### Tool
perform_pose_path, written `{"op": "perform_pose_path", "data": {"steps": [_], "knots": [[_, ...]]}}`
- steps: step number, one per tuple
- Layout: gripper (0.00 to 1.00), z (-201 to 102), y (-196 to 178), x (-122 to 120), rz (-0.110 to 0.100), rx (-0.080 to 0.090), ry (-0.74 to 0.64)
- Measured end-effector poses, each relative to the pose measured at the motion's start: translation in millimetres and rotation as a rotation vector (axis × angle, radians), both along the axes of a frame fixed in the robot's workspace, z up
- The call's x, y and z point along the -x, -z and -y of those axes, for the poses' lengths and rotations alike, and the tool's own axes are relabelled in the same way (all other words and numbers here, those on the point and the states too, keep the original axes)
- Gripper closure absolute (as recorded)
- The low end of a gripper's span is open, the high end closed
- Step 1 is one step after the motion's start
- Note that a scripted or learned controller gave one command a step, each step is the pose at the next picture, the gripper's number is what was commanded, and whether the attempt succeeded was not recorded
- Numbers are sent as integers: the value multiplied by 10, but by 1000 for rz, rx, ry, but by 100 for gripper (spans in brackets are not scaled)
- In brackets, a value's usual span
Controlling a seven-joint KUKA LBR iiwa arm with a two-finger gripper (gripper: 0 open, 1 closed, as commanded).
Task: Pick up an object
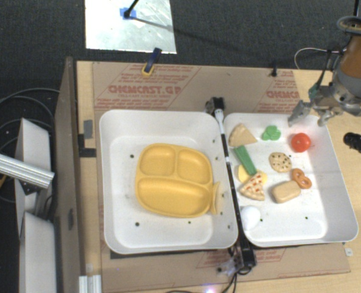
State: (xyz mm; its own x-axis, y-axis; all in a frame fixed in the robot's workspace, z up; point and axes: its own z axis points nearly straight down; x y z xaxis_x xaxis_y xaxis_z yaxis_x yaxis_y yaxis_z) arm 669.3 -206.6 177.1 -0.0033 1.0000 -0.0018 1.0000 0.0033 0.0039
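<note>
The right bin [336, 215] holds several toy foods: a red tomato [300, 142], a green broccoli piece [270, 133], a tan wedge [241, 135], a green stick [245, 159], a cookie [280, 161], a pretzel [301, 179], a pizza slice [253, 187], a bread piece [286, 191] and a white egg [250, 215]. My gripper [310, 115] hangs over the bin's far right rim, just above and behind the tomato. Its fingers are spread open with nothing between them.
The left bin [122, 224] carries a yellow divided plate [171, 180]. A black divider bar [228, 163] runs between the bins. Cardboard [168, 87] lies under both bins. Cables [9, 105] and a metal bracket [18, 168] sit at the left.
</note>
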Motion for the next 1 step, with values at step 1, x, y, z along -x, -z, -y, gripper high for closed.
{"op": "perform_pose_path", "data": {"steps": [1], "knots": [[0, -7, 740, 170, -7, -3, 2]]}}
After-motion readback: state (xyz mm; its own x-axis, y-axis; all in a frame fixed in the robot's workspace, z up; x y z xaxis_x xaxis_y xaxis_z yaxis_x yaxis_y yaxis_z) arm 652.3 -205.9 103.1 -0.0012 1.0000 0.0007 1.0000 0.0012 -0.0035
